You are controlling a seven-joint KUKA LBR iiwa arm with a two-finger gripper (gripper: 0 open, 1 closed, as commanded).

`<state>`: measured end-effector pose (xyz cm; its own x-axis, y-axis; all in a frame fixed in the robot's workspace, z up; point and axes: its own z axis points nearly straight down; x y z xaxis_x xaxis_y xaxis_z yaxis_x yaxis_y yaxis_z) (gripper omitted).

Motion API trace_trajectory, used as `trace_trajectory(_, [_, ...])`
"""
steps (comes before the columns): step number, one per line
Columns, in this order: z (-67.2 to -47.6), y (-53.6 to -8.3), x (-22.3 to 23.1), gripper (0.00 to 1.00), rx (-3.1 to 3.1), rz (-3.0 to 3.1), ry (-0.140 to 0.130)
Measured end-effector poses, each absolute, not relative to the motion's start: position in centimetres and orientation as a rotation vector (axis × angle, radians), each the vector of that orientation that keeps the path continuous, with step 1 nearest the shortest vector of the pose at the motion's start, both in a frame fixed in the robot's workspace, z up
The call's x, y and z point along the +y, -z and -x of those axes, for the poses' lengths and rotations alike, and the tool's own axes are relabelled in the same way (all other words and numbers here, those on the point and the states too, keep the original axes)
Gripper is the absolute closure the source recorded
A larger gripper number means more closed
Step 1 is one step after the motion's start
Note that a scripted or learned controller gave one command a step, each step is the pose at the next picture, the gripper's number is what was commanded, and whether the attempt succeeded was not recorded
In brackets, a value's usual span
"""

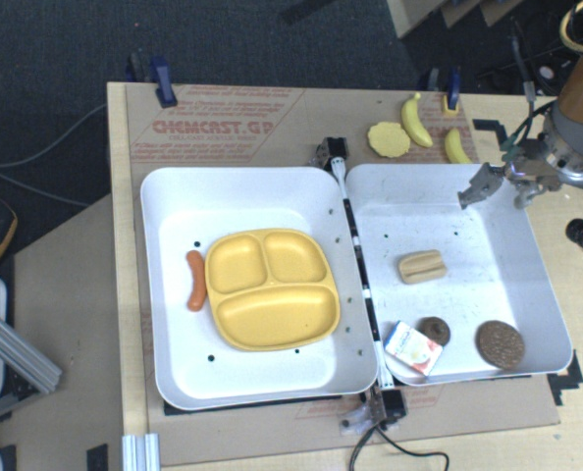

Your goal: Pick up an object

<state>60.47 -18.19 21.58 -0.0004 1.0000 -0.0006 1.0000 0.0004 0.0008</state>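
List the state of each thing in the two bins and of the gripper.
Yellow divided plate: upright in left bin.
Hot dog: lying beside the plate's left edge.
Bread roll: lying free in right bin.
Small carton: tilted on bin's front rim.
Two brown cookies: flat.
Gripper: above right bin's far edge, holding nothing.

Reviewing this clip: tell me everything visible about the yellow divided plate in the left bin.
The yellow divided plate is a rounded-rectangle tray, apparently plastic, with three compartments: two smaller ones on the far side and one wide one on the near side, none holding anything. It lies flat and upright on the floor of the left bin, roughly central, slightly rotated. A toy hot dog sausage lies beside its left edge, close or just touching.
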Motion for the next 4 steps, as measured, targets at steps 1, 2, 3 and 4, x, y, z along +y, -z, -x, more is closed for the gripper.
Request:
trace_trajectory(1, [-62.4, -8.8, -12.1, 0.0, 2.236, -2.222, 0.006])
trace_trajectory(2, [-58.5, -8.4, -11.0, 0.0, 2.225, -2.227, 0.004])
trace_trajectory(3, [-49.8, -8.4, -16.2, 0.0, 2.217, -2.235, 0.008])
trace_trajectory(4, [-57.0, -8.5, -9.7, 0.0, 2.228, -2.21, -0.008])
